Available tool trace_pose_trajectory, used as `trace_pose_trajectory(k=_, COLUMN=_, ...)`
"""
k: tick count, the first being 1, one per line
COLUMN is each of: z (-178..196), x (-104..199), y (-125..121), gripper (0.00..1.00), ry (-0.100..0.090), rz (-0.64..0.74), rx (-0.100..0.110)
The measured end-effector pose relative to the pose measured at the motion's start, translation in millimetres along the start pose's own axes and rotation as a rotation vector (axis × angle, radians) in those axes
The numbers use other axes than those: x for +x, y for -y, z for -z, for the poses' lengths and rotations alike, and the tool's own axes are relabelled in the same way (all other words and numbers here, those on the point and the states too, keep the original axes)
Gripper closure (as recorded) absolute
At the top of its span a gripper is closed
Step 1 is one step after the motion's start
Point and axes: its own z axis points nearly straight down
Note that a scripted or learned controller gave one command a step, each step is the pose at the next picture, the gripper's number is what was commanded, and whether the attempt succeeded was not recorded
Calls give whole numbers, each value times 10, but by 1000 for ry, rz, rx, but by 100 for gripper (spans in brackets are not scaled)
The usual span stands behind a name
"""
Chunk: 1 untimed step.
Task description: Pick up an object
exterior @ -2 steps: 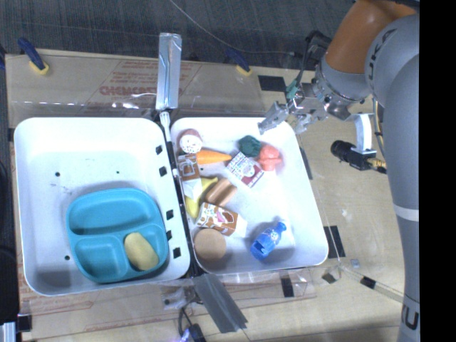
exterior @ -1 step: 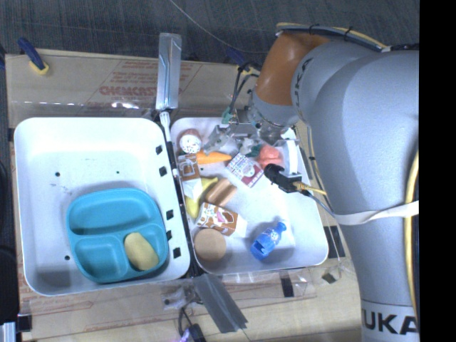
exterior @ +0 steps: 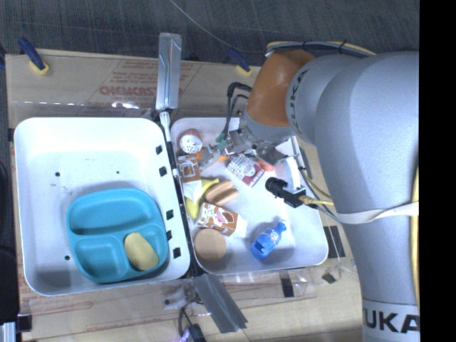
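Note:
The right bin (exterior: 305, 228) holds several small items. Among them are a blue bottle (exterior: 267, 239), a round brown bun (exterior: 209, 244), a hot dog (exterior: 221, 192), a yellow banana (exterior: 194, 201), a brown-and-white packet (exterior: 222, 221), a red-and-white packet (exterior: 246, 168), a small brown box (exterior: 188, 169) and a round tin (exterior: 189, 144). My gripper (exterior: 227, 147) hangs low over the bin's far end, between the round tin and the red-and-white packet. The wrist hides its tips. The orange band (exterior: 273, 95) sits just above it.
In the left bin (exterior: 85, 152) lies a blue compartment tray (exterior: 107, 216) with a yellow potato-like object (exterior: 141, 251) in its near right compartment. The grey arm (exterior: 363, 141) covers the right bin's right side. A metal divider (exterior: 168, 73) stands between the bins at the back.

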Motion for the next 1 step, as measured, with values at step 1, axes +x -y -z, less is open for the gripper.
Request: trace_pose_trajectory(k=1, z=626, x=-948, y=248, gripper=0, ry=-10, rz=140, rx=9)
